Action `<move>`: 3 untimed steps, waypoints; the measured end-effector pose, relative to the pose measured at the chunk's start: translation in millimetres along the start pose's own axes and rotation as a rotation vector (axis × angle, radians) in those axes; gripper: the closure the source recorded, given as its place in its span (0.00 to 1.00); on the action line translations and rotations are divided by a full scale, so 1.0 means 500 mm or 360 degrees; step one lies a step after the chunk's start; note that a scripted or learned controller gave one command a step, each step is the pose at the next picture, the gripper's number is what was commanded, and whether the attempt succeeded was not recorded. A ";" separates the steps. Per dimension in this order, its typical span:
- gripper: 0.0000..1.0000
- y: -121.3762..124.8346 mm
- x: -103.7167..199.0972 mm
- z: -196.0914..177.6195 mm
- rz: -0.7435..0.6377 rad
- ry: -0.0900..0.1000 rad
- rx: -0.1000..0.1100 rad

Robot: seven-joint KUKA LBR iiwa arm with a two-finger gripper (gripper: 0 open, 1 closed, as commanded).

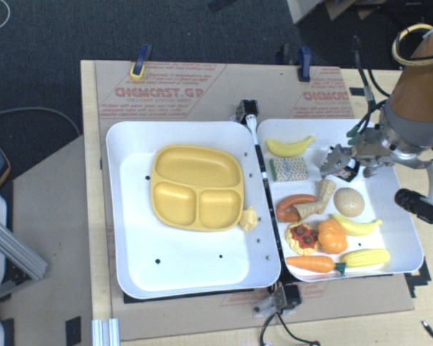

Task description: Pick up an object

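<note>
The right bin point(397, 215) holds toy food: a yellow banana point(289, 146), a speckled green-edged block point(288, 169), a red sausage point(294, 201), a tan cone-like piece point(319, 199), a beige round piece point(348, 202), a pizza slice point(302, 236), an orange fruit point(332, 238), a second banana point(359, 226), a carrot point(312, 264) and a corn cob point(366, 258). My gripper point(338, 164) hangs over the upper middle of this bin, just above the tan piece and right of the speckled block. Nothing shows between its fingers.
The left bin point(130, 215) bears a yellow three-compartment plate point(197, 187) and a small pale yellow piece point(248, 218) by its right wall. A black divider point(263, 186) runs between the bins. Clamps point(138, 63) sit at the board's back edge.
</note>
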State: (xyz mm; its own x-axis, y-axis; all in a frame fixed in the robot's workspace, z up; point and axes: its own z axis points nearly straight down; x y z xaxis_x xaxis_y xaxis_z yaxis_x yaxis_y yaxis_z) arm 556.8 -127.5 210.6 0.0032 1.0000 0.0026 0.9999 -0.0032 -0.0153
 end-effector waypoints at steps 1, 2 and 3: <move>0.00 0.006 0.001 -0.015 -0.0005 -0.0003 -0.0023; 0.00 -0.007 0.010 0.076 -0.0004 -0.0002 -0.0017; 0.00 0.002 0.021 0.199 -0.0005 -0.0001 -0.0014</move>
State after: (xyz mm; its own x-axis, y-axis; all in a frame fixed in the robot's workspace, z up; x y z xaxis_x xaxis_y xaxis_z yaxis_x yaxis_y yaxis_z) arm 556.2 -116.7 111.0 0.0000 1.0000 0.0022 1.0000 0.0000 -0.0063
